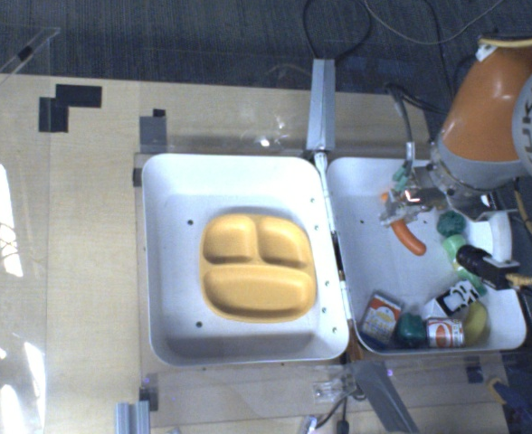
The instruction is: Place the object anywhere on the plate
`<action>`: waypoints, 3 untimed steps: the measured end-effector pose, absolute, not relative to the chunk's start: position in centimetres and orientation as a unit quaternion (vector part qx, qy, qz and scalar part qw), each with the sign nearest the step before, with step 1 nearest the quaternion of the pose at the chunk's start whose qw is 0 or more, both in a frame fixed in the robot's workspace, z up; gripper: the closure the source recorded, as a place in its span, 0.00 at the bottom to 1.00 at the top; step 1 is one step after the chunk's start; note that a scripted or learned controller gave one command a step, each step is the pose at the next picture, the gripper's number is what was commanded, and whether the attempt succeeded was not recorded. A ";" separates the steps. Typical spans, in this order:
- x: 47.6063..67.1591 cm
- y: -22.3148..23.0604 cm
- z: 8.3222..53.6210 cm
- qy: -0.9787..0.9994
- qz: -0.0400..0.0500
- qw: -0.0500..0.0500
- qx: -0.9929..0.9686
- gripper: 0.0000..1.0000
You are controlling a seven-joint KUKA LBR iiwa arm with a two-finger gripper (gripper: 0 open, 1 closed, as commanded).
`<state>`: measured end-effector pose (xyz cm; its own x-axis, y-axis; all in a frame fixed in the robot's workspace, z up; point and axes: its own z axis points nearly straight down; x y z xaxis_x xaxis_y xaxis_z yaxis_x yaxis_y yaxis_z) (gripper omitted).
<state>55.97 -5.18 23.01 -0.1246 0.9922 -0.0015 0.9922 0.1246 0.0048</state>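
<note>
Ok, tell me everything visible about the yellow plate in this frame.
The plate is a yellow, matte, plastic-looking tray with rounded corners and three compartments: two small ones at the far side, one long one at the near side. It lies flat near the middle of the left bin, resting on the bin floor, with nothing on it.

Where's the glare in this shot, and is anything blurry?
Camera view: glare streaks on the clear sheet at left, a bright spot on the bench above the left bin; the gripper and small items in the right bin look soft.
</note>
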 end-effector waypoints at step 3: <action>54.6 9.9 19.5 0.813 0.003 0.002 0.582 1.00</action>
<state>54.56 9.95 19.54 -0.3234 0.9463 0.0000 0.9462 0.3234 0.0075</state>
